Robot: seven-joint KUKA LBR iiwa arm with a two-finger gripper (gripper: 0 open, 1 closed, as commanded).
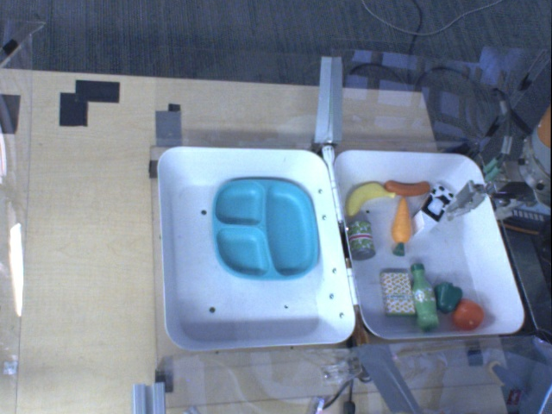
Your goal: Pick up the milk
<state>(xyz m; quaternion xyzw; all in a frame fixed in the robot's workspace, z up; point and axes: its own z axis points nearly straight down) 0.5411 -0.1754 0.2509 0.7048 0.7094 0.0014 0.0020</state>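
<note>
Right beside milk [434, 203]: sausage [407, 188], carrot [401, 222].

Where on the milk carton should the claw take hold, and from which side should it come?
Probably grip the milk carton across its flat sides near the patterned top, coming from above on its right, where the claw is; the carrot crowds its left.
</note>
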